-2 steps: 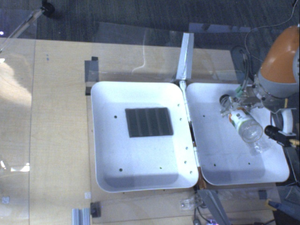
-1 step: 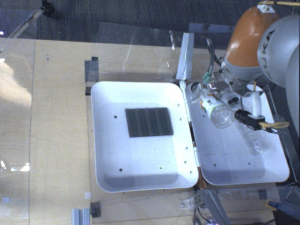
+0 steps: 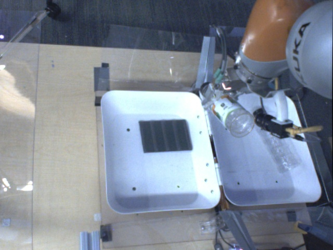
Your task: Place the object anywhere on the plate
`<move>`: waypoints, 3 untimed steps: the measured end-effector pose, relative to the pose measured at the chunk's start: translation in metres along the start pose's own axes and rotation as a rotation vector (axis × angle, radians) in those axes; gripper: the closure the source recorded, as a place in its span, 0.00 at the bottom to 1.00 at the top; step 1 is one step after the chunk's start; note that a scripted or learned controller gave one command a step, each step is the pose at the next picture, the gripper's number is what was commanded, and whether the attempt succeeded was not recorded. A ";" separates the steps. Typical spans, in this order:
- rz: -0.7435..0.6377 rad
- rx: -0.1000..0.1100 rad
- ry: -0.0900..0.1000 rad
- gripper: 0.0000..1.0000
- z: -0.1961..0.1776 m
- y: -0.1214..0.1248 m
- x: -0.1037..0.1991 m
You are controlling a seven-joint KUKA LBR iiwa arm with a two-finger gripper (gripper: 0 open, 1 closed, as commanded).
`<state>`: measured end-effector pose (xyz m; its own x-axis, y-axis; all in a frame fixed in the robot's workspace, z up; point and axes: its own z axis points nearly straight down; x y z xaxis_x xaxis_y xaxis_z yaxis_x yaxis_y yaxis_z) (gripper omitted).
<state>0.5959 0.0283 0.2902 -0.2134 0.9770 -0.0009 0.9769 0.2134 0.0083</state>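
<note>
Clear plastic bottle (image 3: 232,118) with a white label lies on its side in the right-hand shallow white bin (image 3: 270,190), near that bin's far left corner, its neck end pointing up and left towards the two-finger gripper (image 3: 218,87) and its round base towards the bin's middle. The gripper sits low over that same corner, right at the bottle's neck end, tucked under the grey arm with the orange band (image 3: 273,22). Whether it is released, clenched or grasping the bottle cannot be told.

Just right of the bottle's base lies a black-handled tool with a pale wooden end (image 3: 281,127), stretched across towards the bin's right wall. A white curved object (image 3: 277,104) rests just behind the tool, close under the arm. Nearer the front of the bin, a piece of clear crinkled plastic (image 3: 284,154) lies on the floor, apart from the bottle.

The dark grey ribbed rectangular plate (image 3: 165,135) lies flat in the middle of the left-hand shallow white bin (image 3: 156,201), well apart from the bottle and with nothing on it. Both bins stand side by side, edges touching, on the pale wooden bench (image 3: 57,139).
</note>
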 end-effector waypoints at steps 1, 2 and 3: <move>0.153 0.003 0.001 1.00 -0.010 -0.008 0.074; 0.145 -0.001 -0.002 1.00 -0.020 -0.007 0.074; 0.136 -0.005 -0.003 1.00 -0.030 -0.006 0.075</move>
<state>0.5743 0.1004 0.3200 -0.0784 0.9969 -0.0022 0.9968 0.0785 0.0135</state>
